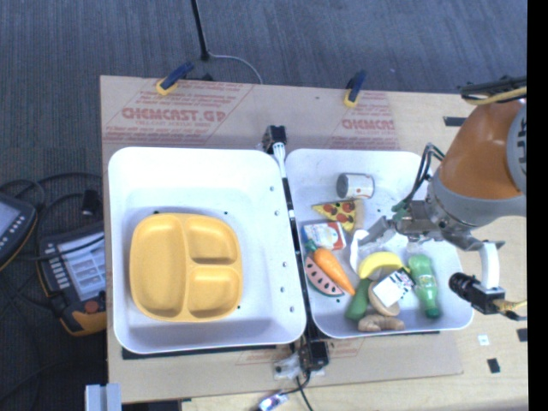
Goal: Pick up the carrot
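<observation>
Board under the bins reads "CHEMCAST GP".
Right bin (300, 238) holds carrot (333, 270); open, empty gripper (370, 236) above; left bin (120, 229) holds yellow tray (184, 265).

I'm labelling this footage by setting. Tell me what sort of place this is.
Probably a robotics lab or test bench. A robot arm reaches over two white bins clamped to a board; toy food such as a carrot fills one, and cables and a control pendant lie on the carpet.
</observation>
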